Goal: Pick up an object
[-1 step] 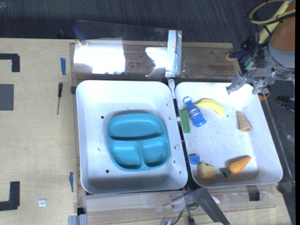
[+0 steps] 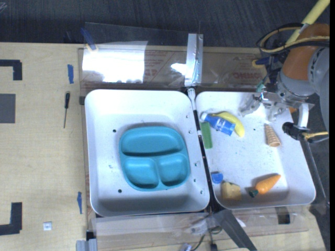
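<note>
Gripper (image 2: 269, 102) hangs over the far right corner of the right bin (image 2: 301, 190), at the end of the grey arm that comes in from the right edge with its orange band above the wrist. Metal parts of the tool cluster there in glare, and whether it is spread or closed cannot be told; nothing can be seen held in it. The task leaves the choice open, and the nearest candidate is the ridged cone (image 2: 271, 135), lying on the bin floor just toward the near side of the tool, close to the right wall, its long axis running roughly far-to-near with the narrower end pointing to the far edge. Toward the left from the tool, near the far left corner of the same bin, a banana (image 2: 234, 122) curves over a blue packet (image 2: 219, 124), the two touching, with a green stick (image 2: 206, 134) beside them along the left wall. Along the near edge lie a carrot (image 2: 266, 184), angled, and a small potato (image 2: 231, 190) with a blue cap (image 2: 216, 178) next to it, all well apart from the tool. The left bin (image 2: 99, 114) holds a blue divided tray (image 2: 154, 157). In my judgement the cone asks the shortest move: a small shift toward the near edge, then down.
</note>
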Controlling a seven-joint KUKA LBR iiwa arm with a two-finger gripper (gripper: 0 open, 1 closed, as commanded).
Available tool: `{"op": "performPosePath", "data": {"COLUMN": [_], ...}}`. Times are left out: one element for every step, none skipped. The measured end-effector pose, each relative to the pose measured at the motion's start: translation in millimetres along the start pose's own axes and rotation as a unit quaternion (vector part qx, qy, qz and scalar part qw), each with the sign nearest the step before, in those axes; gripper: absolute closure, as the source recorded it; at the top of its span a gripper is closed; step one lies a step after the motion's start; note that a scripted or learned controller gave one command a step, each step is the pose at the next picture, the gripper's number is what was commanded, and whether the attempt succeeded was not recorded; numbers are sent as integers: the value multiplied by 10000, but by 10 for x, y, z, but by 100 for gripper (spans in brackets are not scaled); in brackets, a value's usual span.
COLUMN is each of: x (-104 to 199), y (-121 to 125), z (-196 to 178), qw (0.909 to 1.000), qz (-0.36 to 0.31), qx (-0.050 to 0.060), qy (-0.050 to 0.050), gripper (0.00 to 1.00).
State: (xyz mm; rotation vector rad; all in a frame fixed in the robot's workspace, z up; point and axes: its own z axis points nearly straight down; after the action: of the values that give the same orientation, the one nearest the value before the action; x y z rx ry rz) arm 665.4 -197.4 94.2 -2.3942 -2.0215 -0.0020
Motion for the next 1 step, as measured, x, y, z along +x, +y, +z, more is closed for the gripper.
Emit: {"op": "performPosePath", "data": {"x": [718], "y": [-84], "z": [-464], "qw": [9992], "qz": [-388], "qx": [-32], "qy": [-21], "gripper": [0]}}
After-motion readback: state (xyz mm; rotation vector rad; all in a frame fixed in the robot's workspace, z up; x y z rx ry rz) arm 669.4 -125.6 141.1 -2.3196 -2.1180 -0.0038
